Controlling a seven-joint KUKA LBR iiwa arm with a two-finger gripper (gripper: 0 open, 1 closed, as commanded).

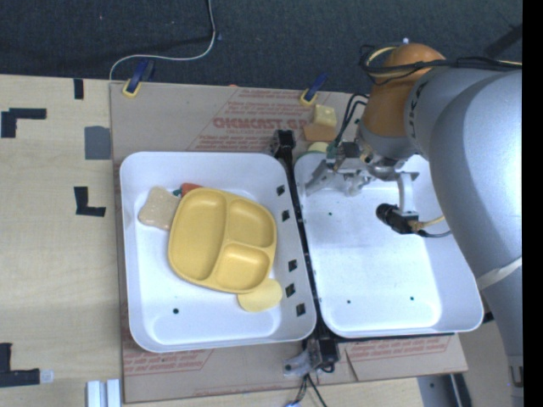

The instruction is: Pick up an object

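Observation:
A yellow divided plate (222,240) lies in the left bin (148,312). A beige bread-like piece (157,208) rests at the plate's upper left, with a small red-orange item (191,188) peeking out beside it. A pale yellow disc (260,296) sits at the plate's lower right. My gripper (333,173) hangs over the far left corner of the right bin (382,287), under the orange band (397,83). Just beyond that corner, a tan block (320,131), a small yellow cube (325,113) and a pale green item (316,148) sit close to the gripper.
The grey arm (479,159) covers the right bin's right side. A black divider with clips (293,227) runs between the bins. A white cable (191,53) lies on the dark surface at the back. Cardboard (246,117) underlies both bins.

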